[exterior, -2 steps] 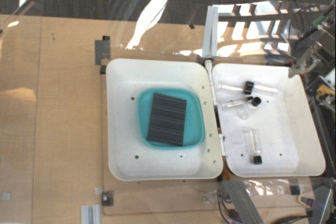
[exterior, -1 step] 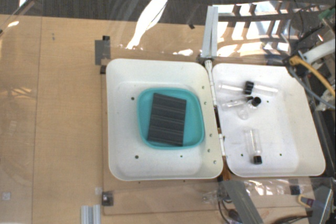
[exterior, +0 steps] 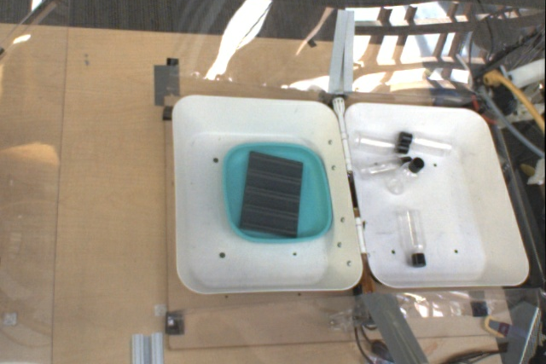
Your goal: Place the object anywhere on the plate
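Dark grey ribbed rectangular block (exterior: 271,194), lying flat on teal square plastic plate (exterior: 318,202), is judged stiff, light, best gripped across long edges; jaw state cannot be told.

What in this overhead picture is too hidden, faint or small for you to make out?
- Teal square plate: its middle is covered by the dark grey ribbed rectangular block lying on it.
- Three clear plastic vials with black caps in the right white bin: see-through against white, so their outlines are faint and any contents too small to tell.
- Cables at the upper right: cut off by the picture edge.
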